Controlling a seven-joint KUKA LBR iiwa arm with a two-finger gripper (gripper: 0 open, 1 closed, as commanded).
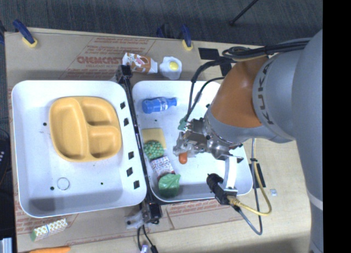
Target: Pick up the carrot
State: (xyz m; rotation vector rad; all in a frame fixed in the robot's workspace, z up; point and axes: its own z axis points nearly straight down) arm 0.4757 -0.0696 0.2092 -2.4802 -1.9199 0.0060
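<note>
From the camera view above the bench, we see two shallow white bins side by side. The left bin (33,153) holds a yellow divided plate (85,127). The right bin (189,194) holds a blue bottle (158,105), a yellow block (153,135), a green dotted ball (153,149), a small printed packet (162,165) and a green leafy toy (169,183).

The carrot (183,158) shows as a small orange tip right of centre in the frame, directly beneath the gripper (185,143). The wrist hides the pincer, so we cannot tell whether it is open, closed or gripping.

We judge the carrot to be a light, stiff plastic toy — smooth, likely slippery, not fragile. A hold across its thicker middle looks safest.

Readable writing: "KUKA" runs along the grey arm (274,103) at right, and red lettering, seemingly "CHEMCAST", is printed on the cardboard (77,46) at upper left. The packet's print is too small to read.
</note>
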